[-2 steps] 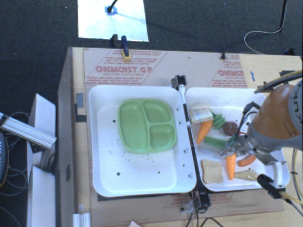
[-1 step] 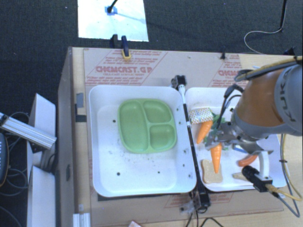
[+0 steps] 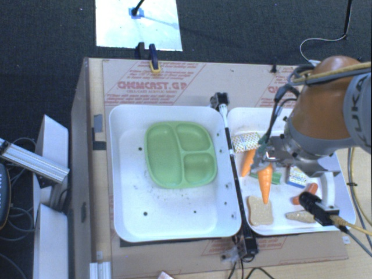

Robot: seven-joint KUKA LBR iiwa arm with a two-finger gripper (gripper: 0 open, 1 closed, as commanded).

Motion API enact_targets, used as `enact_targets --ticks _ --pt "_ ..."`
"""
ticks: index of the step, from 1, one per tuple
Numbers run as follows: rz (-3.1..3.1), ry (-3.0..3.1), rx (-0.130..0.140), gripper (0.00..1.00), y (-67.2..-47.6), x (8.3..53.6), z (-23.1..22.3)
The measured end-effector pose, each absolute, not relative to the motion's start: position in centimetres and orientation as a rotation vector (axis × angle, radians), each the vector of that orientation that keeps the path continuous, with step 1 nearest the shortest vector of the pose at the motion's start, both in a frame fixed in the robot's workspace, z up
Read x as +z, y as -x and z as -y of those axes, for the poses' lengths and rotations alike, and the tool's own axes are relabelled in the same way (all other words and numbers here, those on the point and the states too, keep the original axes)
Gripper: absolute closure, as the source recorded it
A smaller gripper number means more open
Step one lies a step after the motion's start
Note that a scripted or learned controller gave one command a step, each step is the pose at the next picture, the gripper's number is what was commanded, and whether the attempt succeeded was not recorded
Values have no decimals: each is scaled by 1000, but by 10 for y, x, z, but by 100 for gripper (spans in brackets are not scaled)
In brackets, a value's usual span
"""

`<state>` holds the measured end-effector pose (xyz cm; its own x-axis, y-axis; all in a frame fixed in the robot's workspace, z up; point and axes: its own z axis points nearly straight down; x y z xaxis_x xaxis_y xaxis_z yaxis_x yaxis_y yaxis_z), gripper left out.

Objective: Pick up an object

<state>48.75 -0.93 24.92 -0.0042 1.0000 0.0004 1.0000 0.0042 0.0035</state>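
Note:
My gripper (image 3: pixel 268 157) hangs over the middle of the right bin (image 3: pixel 344 224), under the arm's orange band. An orange carrot (image 3: pixel 265 183) lies directly below it, wide end up against the gripper and tip pointing at a bread slice (image 3: pixel 261 211). A second orange carrot piece (image 3: pixel 247 163) lies just left of the gripper, near the bin's left wall. The arm's body hides how the gripper stands on the carrot.
The left bin (image 3: pixel 125 173) holds a green sectioned plate (image 3: pixel 180 154). The right bin also holds a speckled packet (image 3: pixel 245 139), a blue-and-white packet (image 3: pixel 296 178), a small red piece (image 3: pixel 307 195) and a tan cracker (image 3: pixel 300 216). A black bar (image 3: pixel 231 156) divides the bins.

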Motion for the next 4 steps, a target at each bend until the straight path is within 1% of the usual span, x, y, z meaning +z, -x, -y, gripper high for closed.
enact_targets --ticks 1,2,3,4 --pt "-2221 -2218 3 100 -487 266 21" --pt "-2222 -2218 3 100 -487 264 21" --pt "-2222 -2219 1 100 -487 259 40" --pt "-2226 -2215 3 100 -487 261 21"
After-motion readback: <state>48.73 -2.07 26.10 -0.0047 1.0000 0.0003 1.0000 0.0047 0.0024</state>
